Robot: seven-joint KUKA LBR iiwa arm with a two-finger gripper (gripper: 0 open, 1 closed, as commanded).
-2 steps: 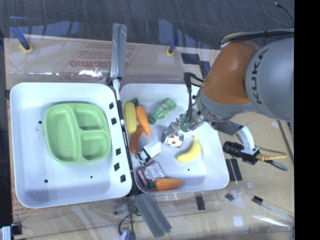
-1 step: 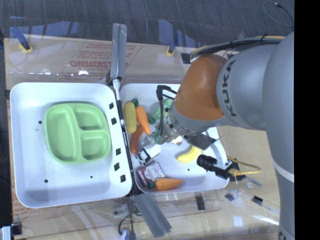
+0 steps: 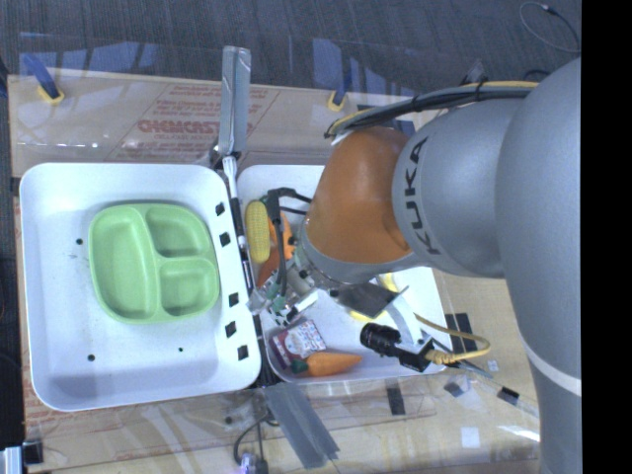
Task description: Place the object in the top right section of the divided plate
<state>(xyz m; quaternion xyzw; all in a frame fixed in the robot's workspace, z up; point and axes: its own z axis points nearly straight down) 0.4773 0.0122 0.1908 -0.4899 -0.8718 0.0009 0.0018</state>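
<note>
Entry, overhead camera. You had the arm [image 3: 474, 196] reaching across the right bin [image 3: 425, 289], its orange wrist band covering much of that bin.

- Claw [image 3: 288, 302]: low over the right bin's near-left part, close against the wall shared with the left bin [image 3: 59, 363]. The wrist and cabling crowded it, so you could not tell whether it was spread, pressed together or pinching anything. Nothing could be confirmed in its grasp.
- Plate [image 3: 155, 262]: green, three sections, lying flat in the left bin, well to the view's left of the claw, across the shared wall.
- Corn [image 3: 259, 230]: yellow cob just above the claw in the view, lying along the right bin's left wall.
- Packet [image 3: 301, 340]: small, red and white, just below the claw on the bin floor.
- Carrot [image 3: 331, 363]: orange, below the claw and past the packet, near the bin's lower rim, touching or almost touching the packet.

Task's thing: you could not tell which item was meant. All three candidates lay in the right bin, near the claw, none on the plate.
</note>
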